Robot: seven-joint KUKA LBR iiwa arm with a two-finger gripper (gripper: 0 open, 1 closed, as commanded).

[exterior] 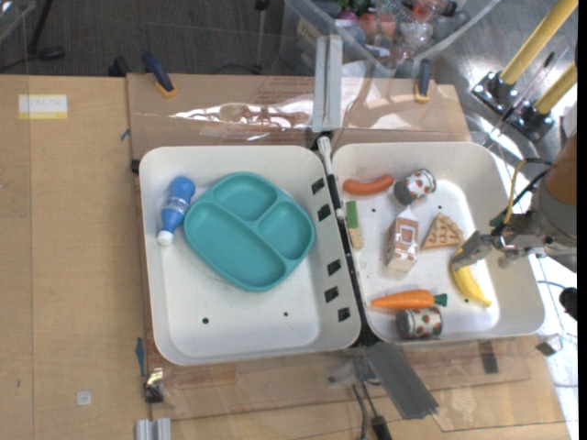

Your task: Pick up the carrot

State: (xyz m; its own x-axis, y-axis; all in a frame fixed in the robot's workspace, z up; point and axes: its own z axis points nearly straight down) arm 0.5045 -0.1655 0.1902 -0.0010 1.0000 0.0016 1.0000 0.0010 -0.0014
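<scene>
The carrot (402, 300), orange with a green top pointing right, lies flat near the front of the right bin (514, 314). It rests just behind a small printed can (420, 323). My gripper (483, 245) reaches in from the right and hangs low over the right side of that bin, just above the upper end of a yellow banana (471, 284). It is up and to the right of the carrot, roughly a carrot's length away, and nothing shows held in it.
The right bin also holds a waffle wedge (443, 235), a small carton (402, 243), a red sausage (367, 186) and a round tin (415, 186). In the left bin are a teal divided plate (249, 230) and a blue bottle (174, 208). A clear tub of clutter (390, 7) stands behind.
</scene>
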